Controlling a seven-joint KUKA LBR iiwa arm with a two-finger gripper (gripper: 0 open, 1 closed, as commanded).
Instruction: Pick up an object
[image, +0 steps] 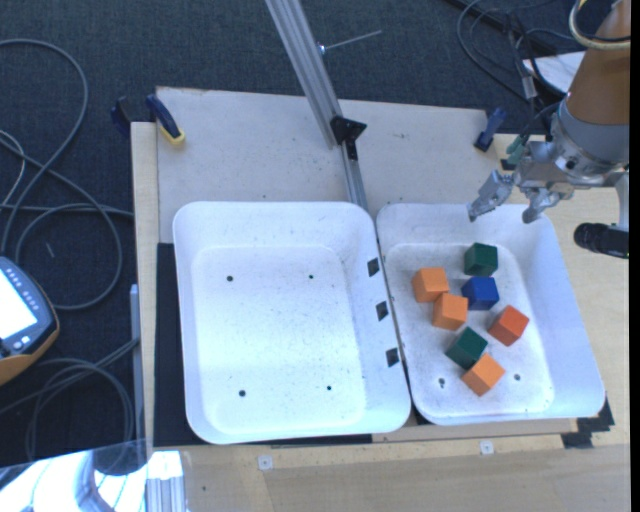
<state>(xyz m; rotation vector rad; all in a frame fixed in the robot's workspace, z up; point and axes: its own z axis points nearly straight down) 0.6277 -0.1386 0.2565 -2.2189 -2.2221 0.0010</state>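
So nothing picked yet: gripper (513, 203) spread wide, empty, above right bin's (560, 290) far edge; blocks (470, 315) untouched

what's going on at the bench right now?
The grey KUKA arm's two-finger gripper hangs open above the far edge of the right-hand shallow white bin, holding nothing. Seven small cubes sit in that bin: two green, one blue, four orange. The nearest to the gripper is the dark green cube, with the blue cube just in front of it. The left-hand white bin sits alongside.
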